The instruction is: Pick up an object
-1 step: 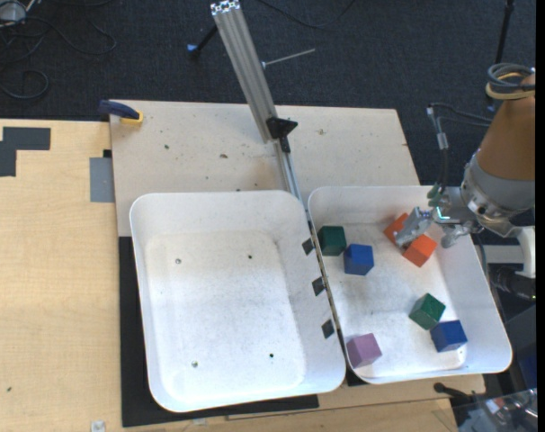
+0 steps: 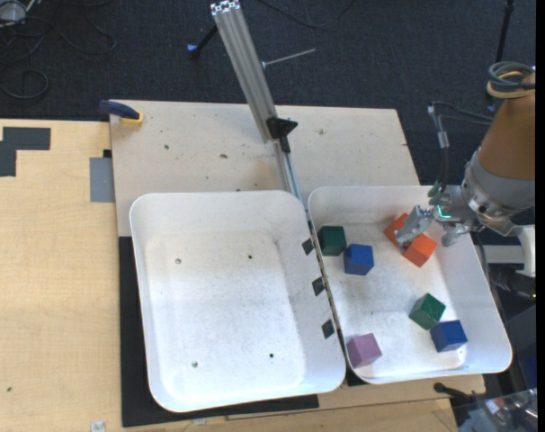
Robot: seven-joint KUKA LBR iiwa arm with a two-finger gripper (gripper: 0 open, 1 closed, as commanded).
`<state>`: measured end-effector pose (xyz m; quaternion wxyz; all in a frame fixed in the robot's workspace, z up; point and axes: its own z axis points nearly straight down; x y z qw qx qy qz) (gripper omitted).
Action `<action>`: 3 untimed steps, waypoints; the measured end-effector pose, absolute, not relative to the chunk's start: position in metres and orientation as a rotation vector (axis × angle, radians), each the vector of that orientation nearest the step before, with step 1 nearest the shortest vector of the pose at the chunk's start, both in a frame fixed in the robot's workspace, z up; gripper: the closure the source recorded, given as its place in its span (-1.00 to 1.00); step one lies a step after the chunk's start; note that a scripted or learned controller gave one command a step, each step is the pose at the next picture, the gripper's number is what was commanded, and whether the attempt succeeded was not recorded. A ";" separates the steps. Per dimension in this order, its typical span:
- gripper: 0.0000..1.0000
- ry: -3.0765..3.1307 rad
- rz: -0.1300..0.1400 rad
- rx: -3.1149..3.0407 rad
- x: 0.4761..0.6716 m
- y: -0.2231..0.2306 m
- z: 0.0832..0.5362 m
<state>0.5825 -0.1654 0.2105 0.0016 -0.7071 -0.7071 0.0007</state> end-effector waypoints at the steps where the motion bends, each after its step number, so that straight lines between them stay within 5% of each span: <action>1: -1.00 -2.215 0.008 -2.217 0.579 -0.172 0.148; 2: -1.00 -2.214 0.007 -2.218 0.578 -0.171 0.094; 3: 1.00 -2.209 0.003 -2.228 0.579 -0.172 0.107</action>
